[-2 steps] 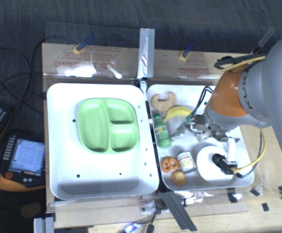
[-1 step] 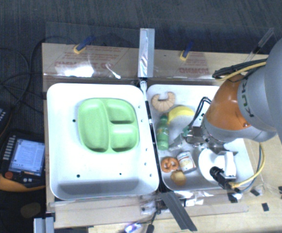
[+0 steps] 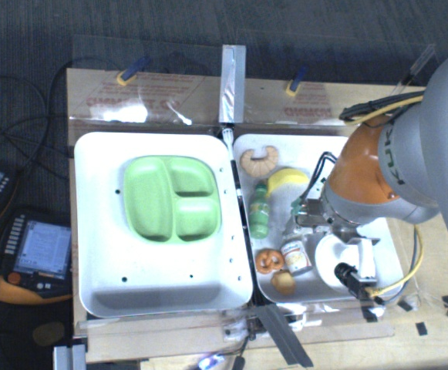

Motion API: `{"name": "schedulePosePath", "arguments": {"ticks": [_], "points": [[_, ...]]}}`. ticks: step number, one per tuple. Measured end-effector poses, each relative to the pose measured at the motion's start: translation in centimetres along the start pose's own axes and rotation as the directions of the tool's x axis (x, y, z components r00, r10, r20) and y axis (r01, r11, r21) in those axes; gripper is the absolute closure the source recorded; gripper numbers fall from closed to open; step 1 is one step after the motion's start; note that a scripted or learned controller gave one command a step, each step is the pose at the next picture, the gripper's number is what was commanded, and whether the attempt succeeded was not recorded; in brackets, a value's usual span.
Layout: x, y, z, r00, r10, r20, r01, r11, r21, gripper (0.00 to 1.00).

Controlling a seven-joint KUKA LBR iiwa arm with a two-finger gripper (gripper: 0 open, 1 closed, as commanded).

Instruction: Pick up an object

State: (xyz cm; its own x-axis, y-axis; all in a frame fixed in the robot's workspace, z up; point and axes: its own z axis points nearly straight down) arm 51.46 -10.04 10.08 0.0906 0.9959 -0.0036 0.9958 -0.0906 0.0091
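Arm's gripper (image 3: 301, 216) hangs low over the right bin (image 3: 378, 143) beside a green bottle (image 3: 259, 210), where graspable items cluster; its grip state cannot be judged.

Several small things are seen in the right white bin (image 3: 247, 206), all close to the pincer (image 3: 302, 220). A green plastic bottle (image 3: 259, 209) is laid on its side just left of it. A yellow banana-like toy (image 3: 286, 179) is found just above it. A tan ring-shaped bagel (image 3: 259, 160) is placed farther up and left. A small jar with a white label (image 3: 294, 256) is tilted just below it. An orange pretzel-like toy (image 3: 268, 260) is set below and left, and a small brown round thing (image 3: 283, 282) lies lowest.
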Motion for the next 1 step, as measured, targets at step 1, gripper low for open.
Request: {"name": "schedulePosePath", "arguments": {"ticks": [1], "points": [[5.12, 3.27, -8.19, 0.917, 0.398, 0.005, -0.398, 0.917, 0.012, 1.0]]}}
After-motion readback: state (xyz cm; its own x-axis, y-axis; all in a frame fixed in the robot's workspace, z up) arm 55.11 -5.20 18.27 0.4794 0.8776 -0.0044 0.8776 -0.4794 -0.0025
